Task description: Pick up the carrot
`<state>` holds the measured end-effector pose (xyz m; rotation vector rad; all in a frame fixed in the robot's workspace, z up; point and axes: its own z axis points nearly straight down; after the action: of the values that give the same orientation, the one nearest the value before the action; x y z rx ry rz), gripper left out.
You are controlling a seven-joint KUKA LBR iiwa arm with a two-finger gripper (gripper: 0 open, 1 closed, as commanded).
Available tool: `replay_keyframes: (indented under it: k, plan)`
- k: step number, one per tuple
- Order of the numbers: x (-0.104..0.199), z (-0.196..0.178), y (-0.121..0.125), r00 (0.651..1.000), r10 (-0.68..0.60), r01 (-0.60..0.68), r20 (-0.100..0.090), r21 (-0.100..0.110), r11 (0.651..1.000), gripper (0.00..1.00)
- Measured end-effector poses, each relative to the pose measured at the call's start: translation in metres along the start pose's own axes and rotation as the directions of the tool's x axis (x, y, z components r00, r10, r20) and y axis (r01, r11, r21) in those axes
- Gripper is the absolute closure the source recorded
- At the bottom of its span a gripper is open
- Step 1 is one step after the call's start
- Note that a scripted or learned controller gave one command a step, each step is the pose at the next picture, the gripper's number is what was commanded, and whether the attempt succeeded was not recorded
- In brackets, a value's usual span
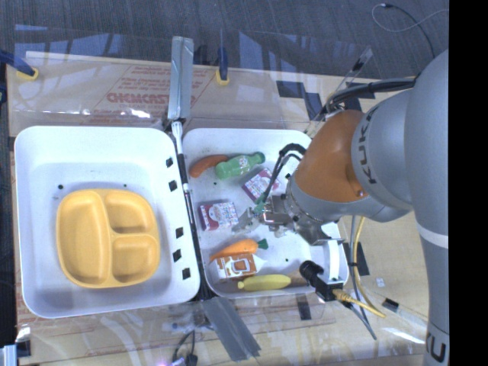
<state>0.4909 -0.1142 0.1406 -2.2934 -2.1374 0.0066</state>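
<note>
The carrot (238, 247) is orange with a small green top at its right end. It lies in the lower half of the right bin (293, 137), just above an orange juice carton (235, 265). My gripper (259, 215) hangs over the middle of that bin, a short way above and to the right of the carrot in the view. It sits between the carrot and a pink packet (259, 183). Nothing of the carrot is in its grasp. The orange wrist band (332, 158) and grey arm cover the bin's right part.
The right bin also holds a brown sausage (206, 165), a green bottle (239, 164), a red packet (217, 214) and a yellow banana (264, 282). The left bin (30, 204) holds a yellow divided tray (107, 237). A ridge (183, 204) separates the bins.
</note>
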Motion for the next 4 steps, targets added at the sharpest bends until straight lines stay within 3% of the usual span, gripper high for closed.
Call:
replay_keyframes:
  k: [1, 2, 3, 4]
  plan:
    - [0.02, 0.042, -0.01, 0.993, -0.114, 0.115, 0.007, -0.026, 0.993, 0.0]
    - [0.004, 0.046, -0.011, 0.843, -0.538, 0.538, 0.008, -0.012, 0.843, 0.0]
    - [0.012, 0.047, -0.012, 0.745, -0.667, 0.667, 0.009, -0.01, 0.745, 0.0]
    - [0.013, 0.035, -0.008, 0.741, -0.671, 0.671, 0.014, -0.017, 0.741, 1.0]
